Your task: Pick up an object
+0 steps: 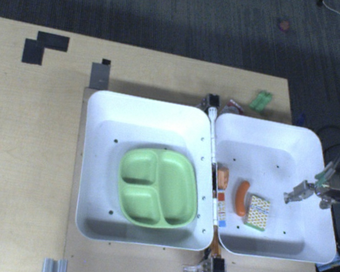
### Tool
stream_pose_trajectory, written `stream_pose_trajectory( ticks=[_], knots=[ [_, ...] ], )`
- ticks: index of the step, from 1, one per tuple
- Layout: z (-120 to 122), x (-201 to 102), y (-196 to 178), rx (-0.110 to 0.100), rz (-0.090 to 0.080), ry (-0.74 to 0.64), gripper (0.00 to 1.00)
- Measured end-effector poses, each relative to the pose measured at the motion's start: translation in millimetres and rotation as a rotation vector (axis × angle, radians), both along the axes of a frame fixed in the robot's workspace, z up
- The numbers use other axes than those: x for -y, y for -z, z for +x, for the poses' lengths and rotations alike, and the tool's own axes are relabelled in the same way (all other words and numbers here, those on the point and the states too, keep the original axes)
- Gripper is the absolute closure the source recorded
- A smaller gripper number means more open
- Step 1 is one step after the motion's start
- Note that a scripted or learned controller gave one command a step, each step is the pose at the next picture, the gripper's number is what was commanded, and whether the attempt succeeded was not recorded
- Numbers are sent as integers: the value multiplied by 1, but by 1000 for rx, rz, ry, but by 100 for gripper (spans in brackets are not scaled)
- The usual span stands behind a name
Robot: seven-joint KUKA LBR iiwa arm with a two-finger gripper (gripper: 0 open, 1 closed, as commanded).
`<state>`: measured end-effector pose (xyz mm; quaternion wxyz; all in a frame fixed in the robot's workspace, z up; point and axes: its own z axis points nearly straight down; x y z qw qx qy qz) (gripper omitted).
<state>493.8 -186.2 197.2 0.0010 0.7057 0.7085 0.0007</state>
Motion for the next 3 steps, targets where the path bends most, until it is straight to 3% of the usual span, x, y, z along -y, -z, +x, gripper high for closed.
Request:
stream_pose_trajectory(
  ticks=[1, 2, 3],
  knots=[
    [-3, -61, 106, 1, 1, 0, 0],
    [-2, -61, 96, 4, 0, 0, 100],
    [-6, -125, -10, 3, 1, -1, 100]
  ],
)
